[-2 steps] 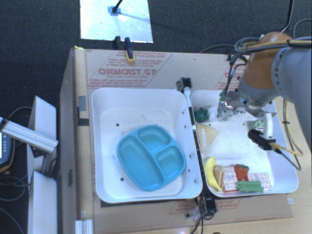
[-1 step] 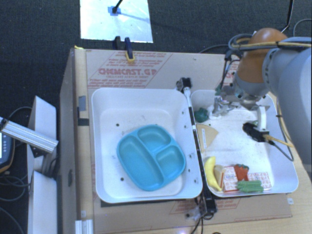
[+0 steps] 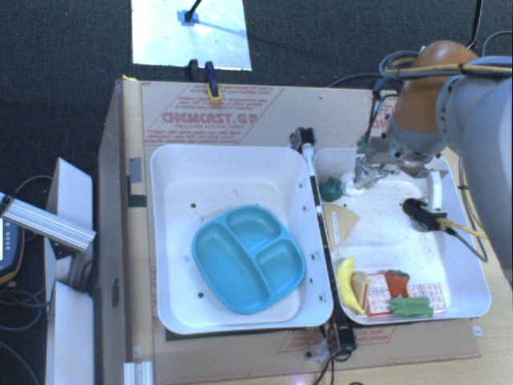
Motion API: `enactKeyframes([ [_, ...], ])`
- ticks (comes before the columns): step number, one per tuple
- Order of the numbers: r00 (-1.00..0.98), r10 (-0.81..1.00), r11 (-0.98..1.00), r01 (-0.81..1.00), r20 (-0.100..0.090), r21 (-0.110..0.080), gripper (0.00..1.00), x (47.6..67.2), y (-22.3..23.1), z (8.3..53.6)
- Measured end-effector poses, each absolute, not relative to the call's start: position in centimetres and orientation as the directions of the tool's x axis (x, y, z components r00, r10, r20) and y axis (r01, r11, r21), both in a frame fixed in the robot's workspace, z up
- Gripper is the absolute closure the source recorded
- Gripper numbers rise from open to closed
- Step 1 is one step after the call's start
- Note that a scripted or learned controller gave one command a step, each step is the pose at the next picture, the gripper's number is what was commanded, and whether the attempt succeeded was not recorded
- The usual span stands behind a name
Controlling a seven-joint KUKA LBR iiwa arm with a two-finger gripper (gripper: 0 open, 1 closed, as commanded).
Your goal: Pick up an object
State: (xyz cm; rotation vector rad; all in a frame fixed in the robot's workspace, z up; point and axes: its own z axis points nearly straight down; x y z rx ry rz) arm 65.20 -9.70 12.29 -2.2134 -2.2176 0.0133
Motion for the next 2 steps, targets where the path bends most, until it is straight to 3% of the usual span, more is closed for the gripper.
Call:
enactKeyframes([
  [1, -0.003, 1.0, 0.003, 1.0, -0.002, -0.006, 1.0, 65.19, -8.74, 12.37],
  [2, -0.003, 1.0, 0.003, 1.0, -0.003, 0.005, 0.0, 65.39, -8.71, 12.48],
])
